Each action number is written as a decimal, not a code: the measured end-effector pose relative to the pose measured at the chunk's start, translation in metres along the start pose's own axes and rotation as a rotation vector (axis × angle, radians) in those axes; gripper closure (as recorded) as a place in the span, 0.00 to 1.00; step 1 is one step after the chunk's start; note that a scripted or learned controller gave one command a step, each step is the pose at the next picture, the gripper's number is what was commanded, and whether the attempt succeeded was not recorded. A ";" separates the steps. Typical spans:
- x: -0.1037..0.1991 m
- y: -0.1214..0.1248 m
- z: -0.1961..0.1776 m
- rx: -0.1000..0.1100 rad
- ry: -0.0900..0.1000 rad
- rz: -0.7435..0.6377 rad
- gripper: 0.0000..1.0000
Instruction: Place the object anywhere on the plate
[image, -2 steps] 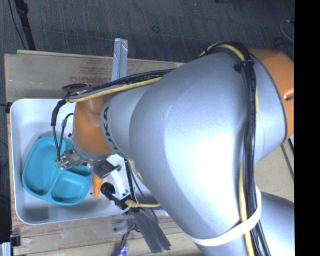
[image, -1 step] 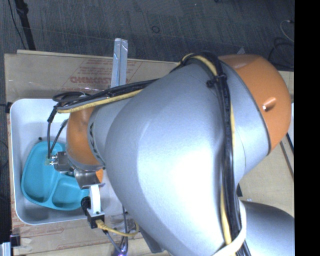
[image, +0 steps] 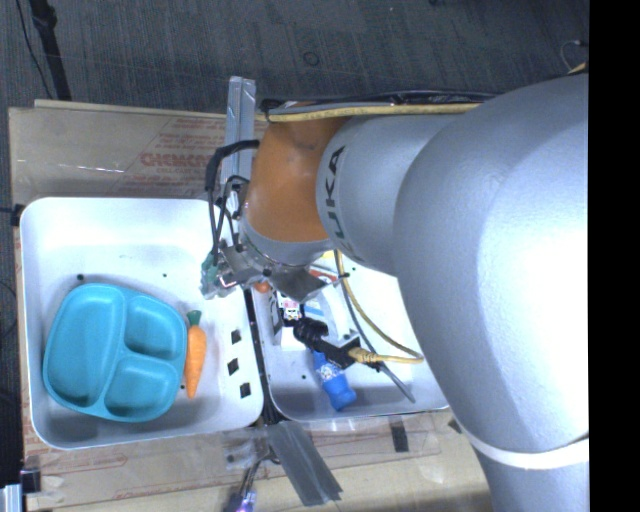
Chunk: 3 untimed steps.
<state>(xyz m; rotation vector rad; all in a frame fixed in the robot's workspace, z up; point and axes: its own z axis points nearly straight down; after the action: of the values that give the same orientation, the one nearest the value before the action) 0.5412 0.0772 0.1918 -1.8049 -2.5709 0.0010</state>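
Camera view put your claw (image: 222, 272) low over the divider between the two white bins, tucked under the arm's orange band (image: 285, 190); whether it was released or clenched you could not tell. Just left of it, in the left bin (image: 60, 225), the carrot (image: 195, 360) lay lengthwise, touching the right edge of the blue sectioned plate (image: 110, 350). A blue object (image: 335, 385) lay in the right bin (image: 400, 405).

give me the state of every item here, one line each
blue plate: flat in the left bin, its compartments bare
carrot: lying beside the plate's right rim, not on it
blue object: lying in the right bin
gripper: over the left bin's right side, above the carrot
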 end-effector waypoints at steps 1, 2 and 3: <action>0.064 0.007 0.085 0.009 0.001 0.305 1.00; 0.129 -0.018 0.082 -0.007 -0.013 0.448 1.00; 0.043 -0.006 0.061 0.004 0.000 0.224 1.00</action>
<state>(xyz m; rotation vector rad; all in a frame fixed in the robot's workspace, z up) 0.5208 0.1153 0.1313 -2.0796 -2.3508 0.0061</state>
